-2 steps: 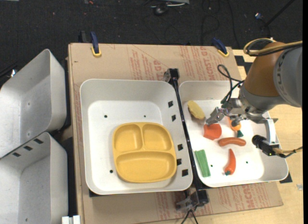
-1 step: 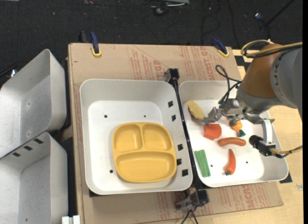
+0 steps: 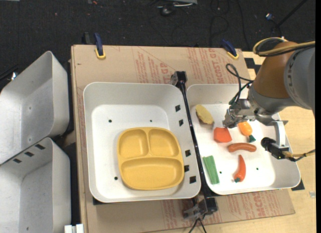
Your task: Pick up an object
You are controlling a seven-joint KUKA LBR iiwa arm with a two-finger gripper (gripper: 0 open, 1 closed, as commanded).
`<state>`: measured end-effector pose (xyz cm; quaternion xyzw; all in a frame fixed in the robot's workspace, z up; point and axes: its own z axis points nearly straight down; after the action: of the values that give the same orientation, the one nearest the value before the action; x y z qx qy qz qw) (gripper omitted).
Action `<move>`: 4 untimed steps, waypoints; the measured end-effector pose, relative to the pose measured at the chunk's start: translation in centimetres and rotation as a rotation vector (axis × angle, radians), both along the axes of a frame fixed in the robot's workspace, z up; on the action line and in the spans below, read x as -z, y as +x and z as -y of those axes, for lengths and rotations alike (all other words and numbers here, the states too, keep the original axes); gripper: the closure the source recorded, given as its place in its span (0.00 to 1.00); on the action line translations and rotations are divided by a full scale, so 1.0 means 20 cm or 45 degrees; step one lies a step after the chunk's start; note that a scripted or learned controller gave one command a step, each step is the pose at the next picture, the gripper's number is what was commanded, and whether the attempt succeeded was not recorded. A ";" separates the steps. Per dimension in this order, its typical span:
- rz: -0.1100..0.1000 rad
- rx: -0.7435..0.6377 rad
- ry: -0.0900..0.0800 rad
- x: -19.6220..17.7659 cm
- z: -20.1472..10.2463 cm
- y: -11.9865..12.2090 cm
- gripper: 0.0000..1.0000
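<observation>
The arm (image 3: 286, 79) reaches in from the right, its tool (image 3: 231, 119) low over the right bin (image 3: 286, 177), at the bin's upper middle. The fingers are dark and small against the wrist, so I cannot tell whether they are wide or narrow, and nothing can be seen between them.

Just below the tool lies a red-orange block (image 3: 222, 135); to its right, close by the tool, sits a small orange piece (image 3: 245, 128) with a dark green bit at its lower end. A pale yellow lump (image 3: 204, 114) rests to the tool's left, near the bin's left wall. Lower down lie a sausage (image 3: 242, 148), a green stick (image 3: 210, 169) and a carrot (image 3: 241, 169), apart from one another.

The left bin (image 3: 100, 127) holds a yellow tray (image 3: 149, 158) with three compartments. Both bins sit on the brown surface (image 3: 130, 59).
</observation>
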<state>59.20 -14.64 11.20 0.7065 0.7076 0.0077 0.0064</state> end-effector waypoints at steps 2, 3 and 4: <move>-0.019 -0.003 -0.003 -0.47 -0.08 0.00 1.00; -0.021 -0.002 -0.003 -0.57 -0.08 0.00 1.00; -0.024 -0.008 -0.001 -0.62 -0.37 0.01 1.00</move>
<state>59.35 -7.20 23.62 0.7044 0.7098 0.0010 0.0000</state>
